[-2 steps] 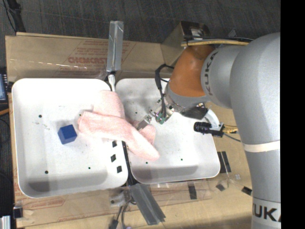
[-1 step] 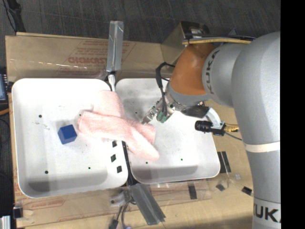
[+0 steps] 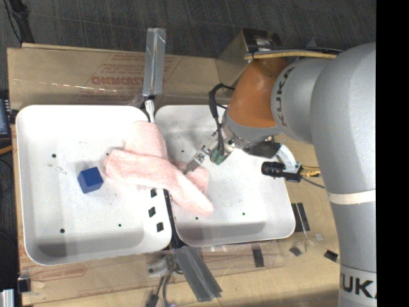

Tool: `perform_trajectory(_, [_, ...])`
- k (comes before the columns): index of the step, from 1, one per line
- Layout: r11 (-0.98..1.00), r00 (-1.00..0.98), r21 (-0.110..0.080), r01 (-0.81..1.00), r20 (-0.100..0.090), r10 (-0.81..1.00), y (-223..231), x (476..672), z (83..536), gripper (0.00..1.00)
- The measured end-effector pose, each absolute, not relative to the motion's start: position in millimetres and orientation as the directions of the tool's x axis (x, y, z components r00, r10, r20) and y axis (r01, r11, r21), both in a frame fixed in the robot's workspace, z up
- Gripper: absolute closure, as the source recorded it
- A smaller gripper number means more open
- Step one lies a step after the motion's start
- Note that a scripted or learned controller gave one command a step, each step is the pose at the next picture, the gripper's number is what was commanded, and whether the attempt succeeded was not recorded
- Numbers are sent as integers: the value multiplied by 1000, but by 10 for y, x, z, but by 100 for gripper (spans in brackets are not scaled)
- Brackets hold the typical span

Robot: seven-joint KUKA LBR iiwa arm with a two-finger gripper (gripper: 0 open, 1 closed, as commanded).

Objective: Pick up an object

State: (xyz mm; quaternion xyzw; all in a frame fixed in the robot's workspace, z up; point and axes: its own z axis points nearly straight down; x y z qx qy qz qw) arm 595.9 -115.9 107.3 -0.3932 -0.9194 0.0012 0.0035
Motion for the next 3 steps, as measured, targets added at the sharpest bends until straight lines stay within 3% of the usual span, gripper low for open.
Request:
perform_trajectory(1, [749,-749,-5,663,7,663,-1019,5934,1040,0])
perform_trajectory(2, [750,-750,-7,661,11,661,-1018,5935,1116,100])
perform_trajectory(3, [750,-750,-7,661,11,661,-1017,5935,1116,0])
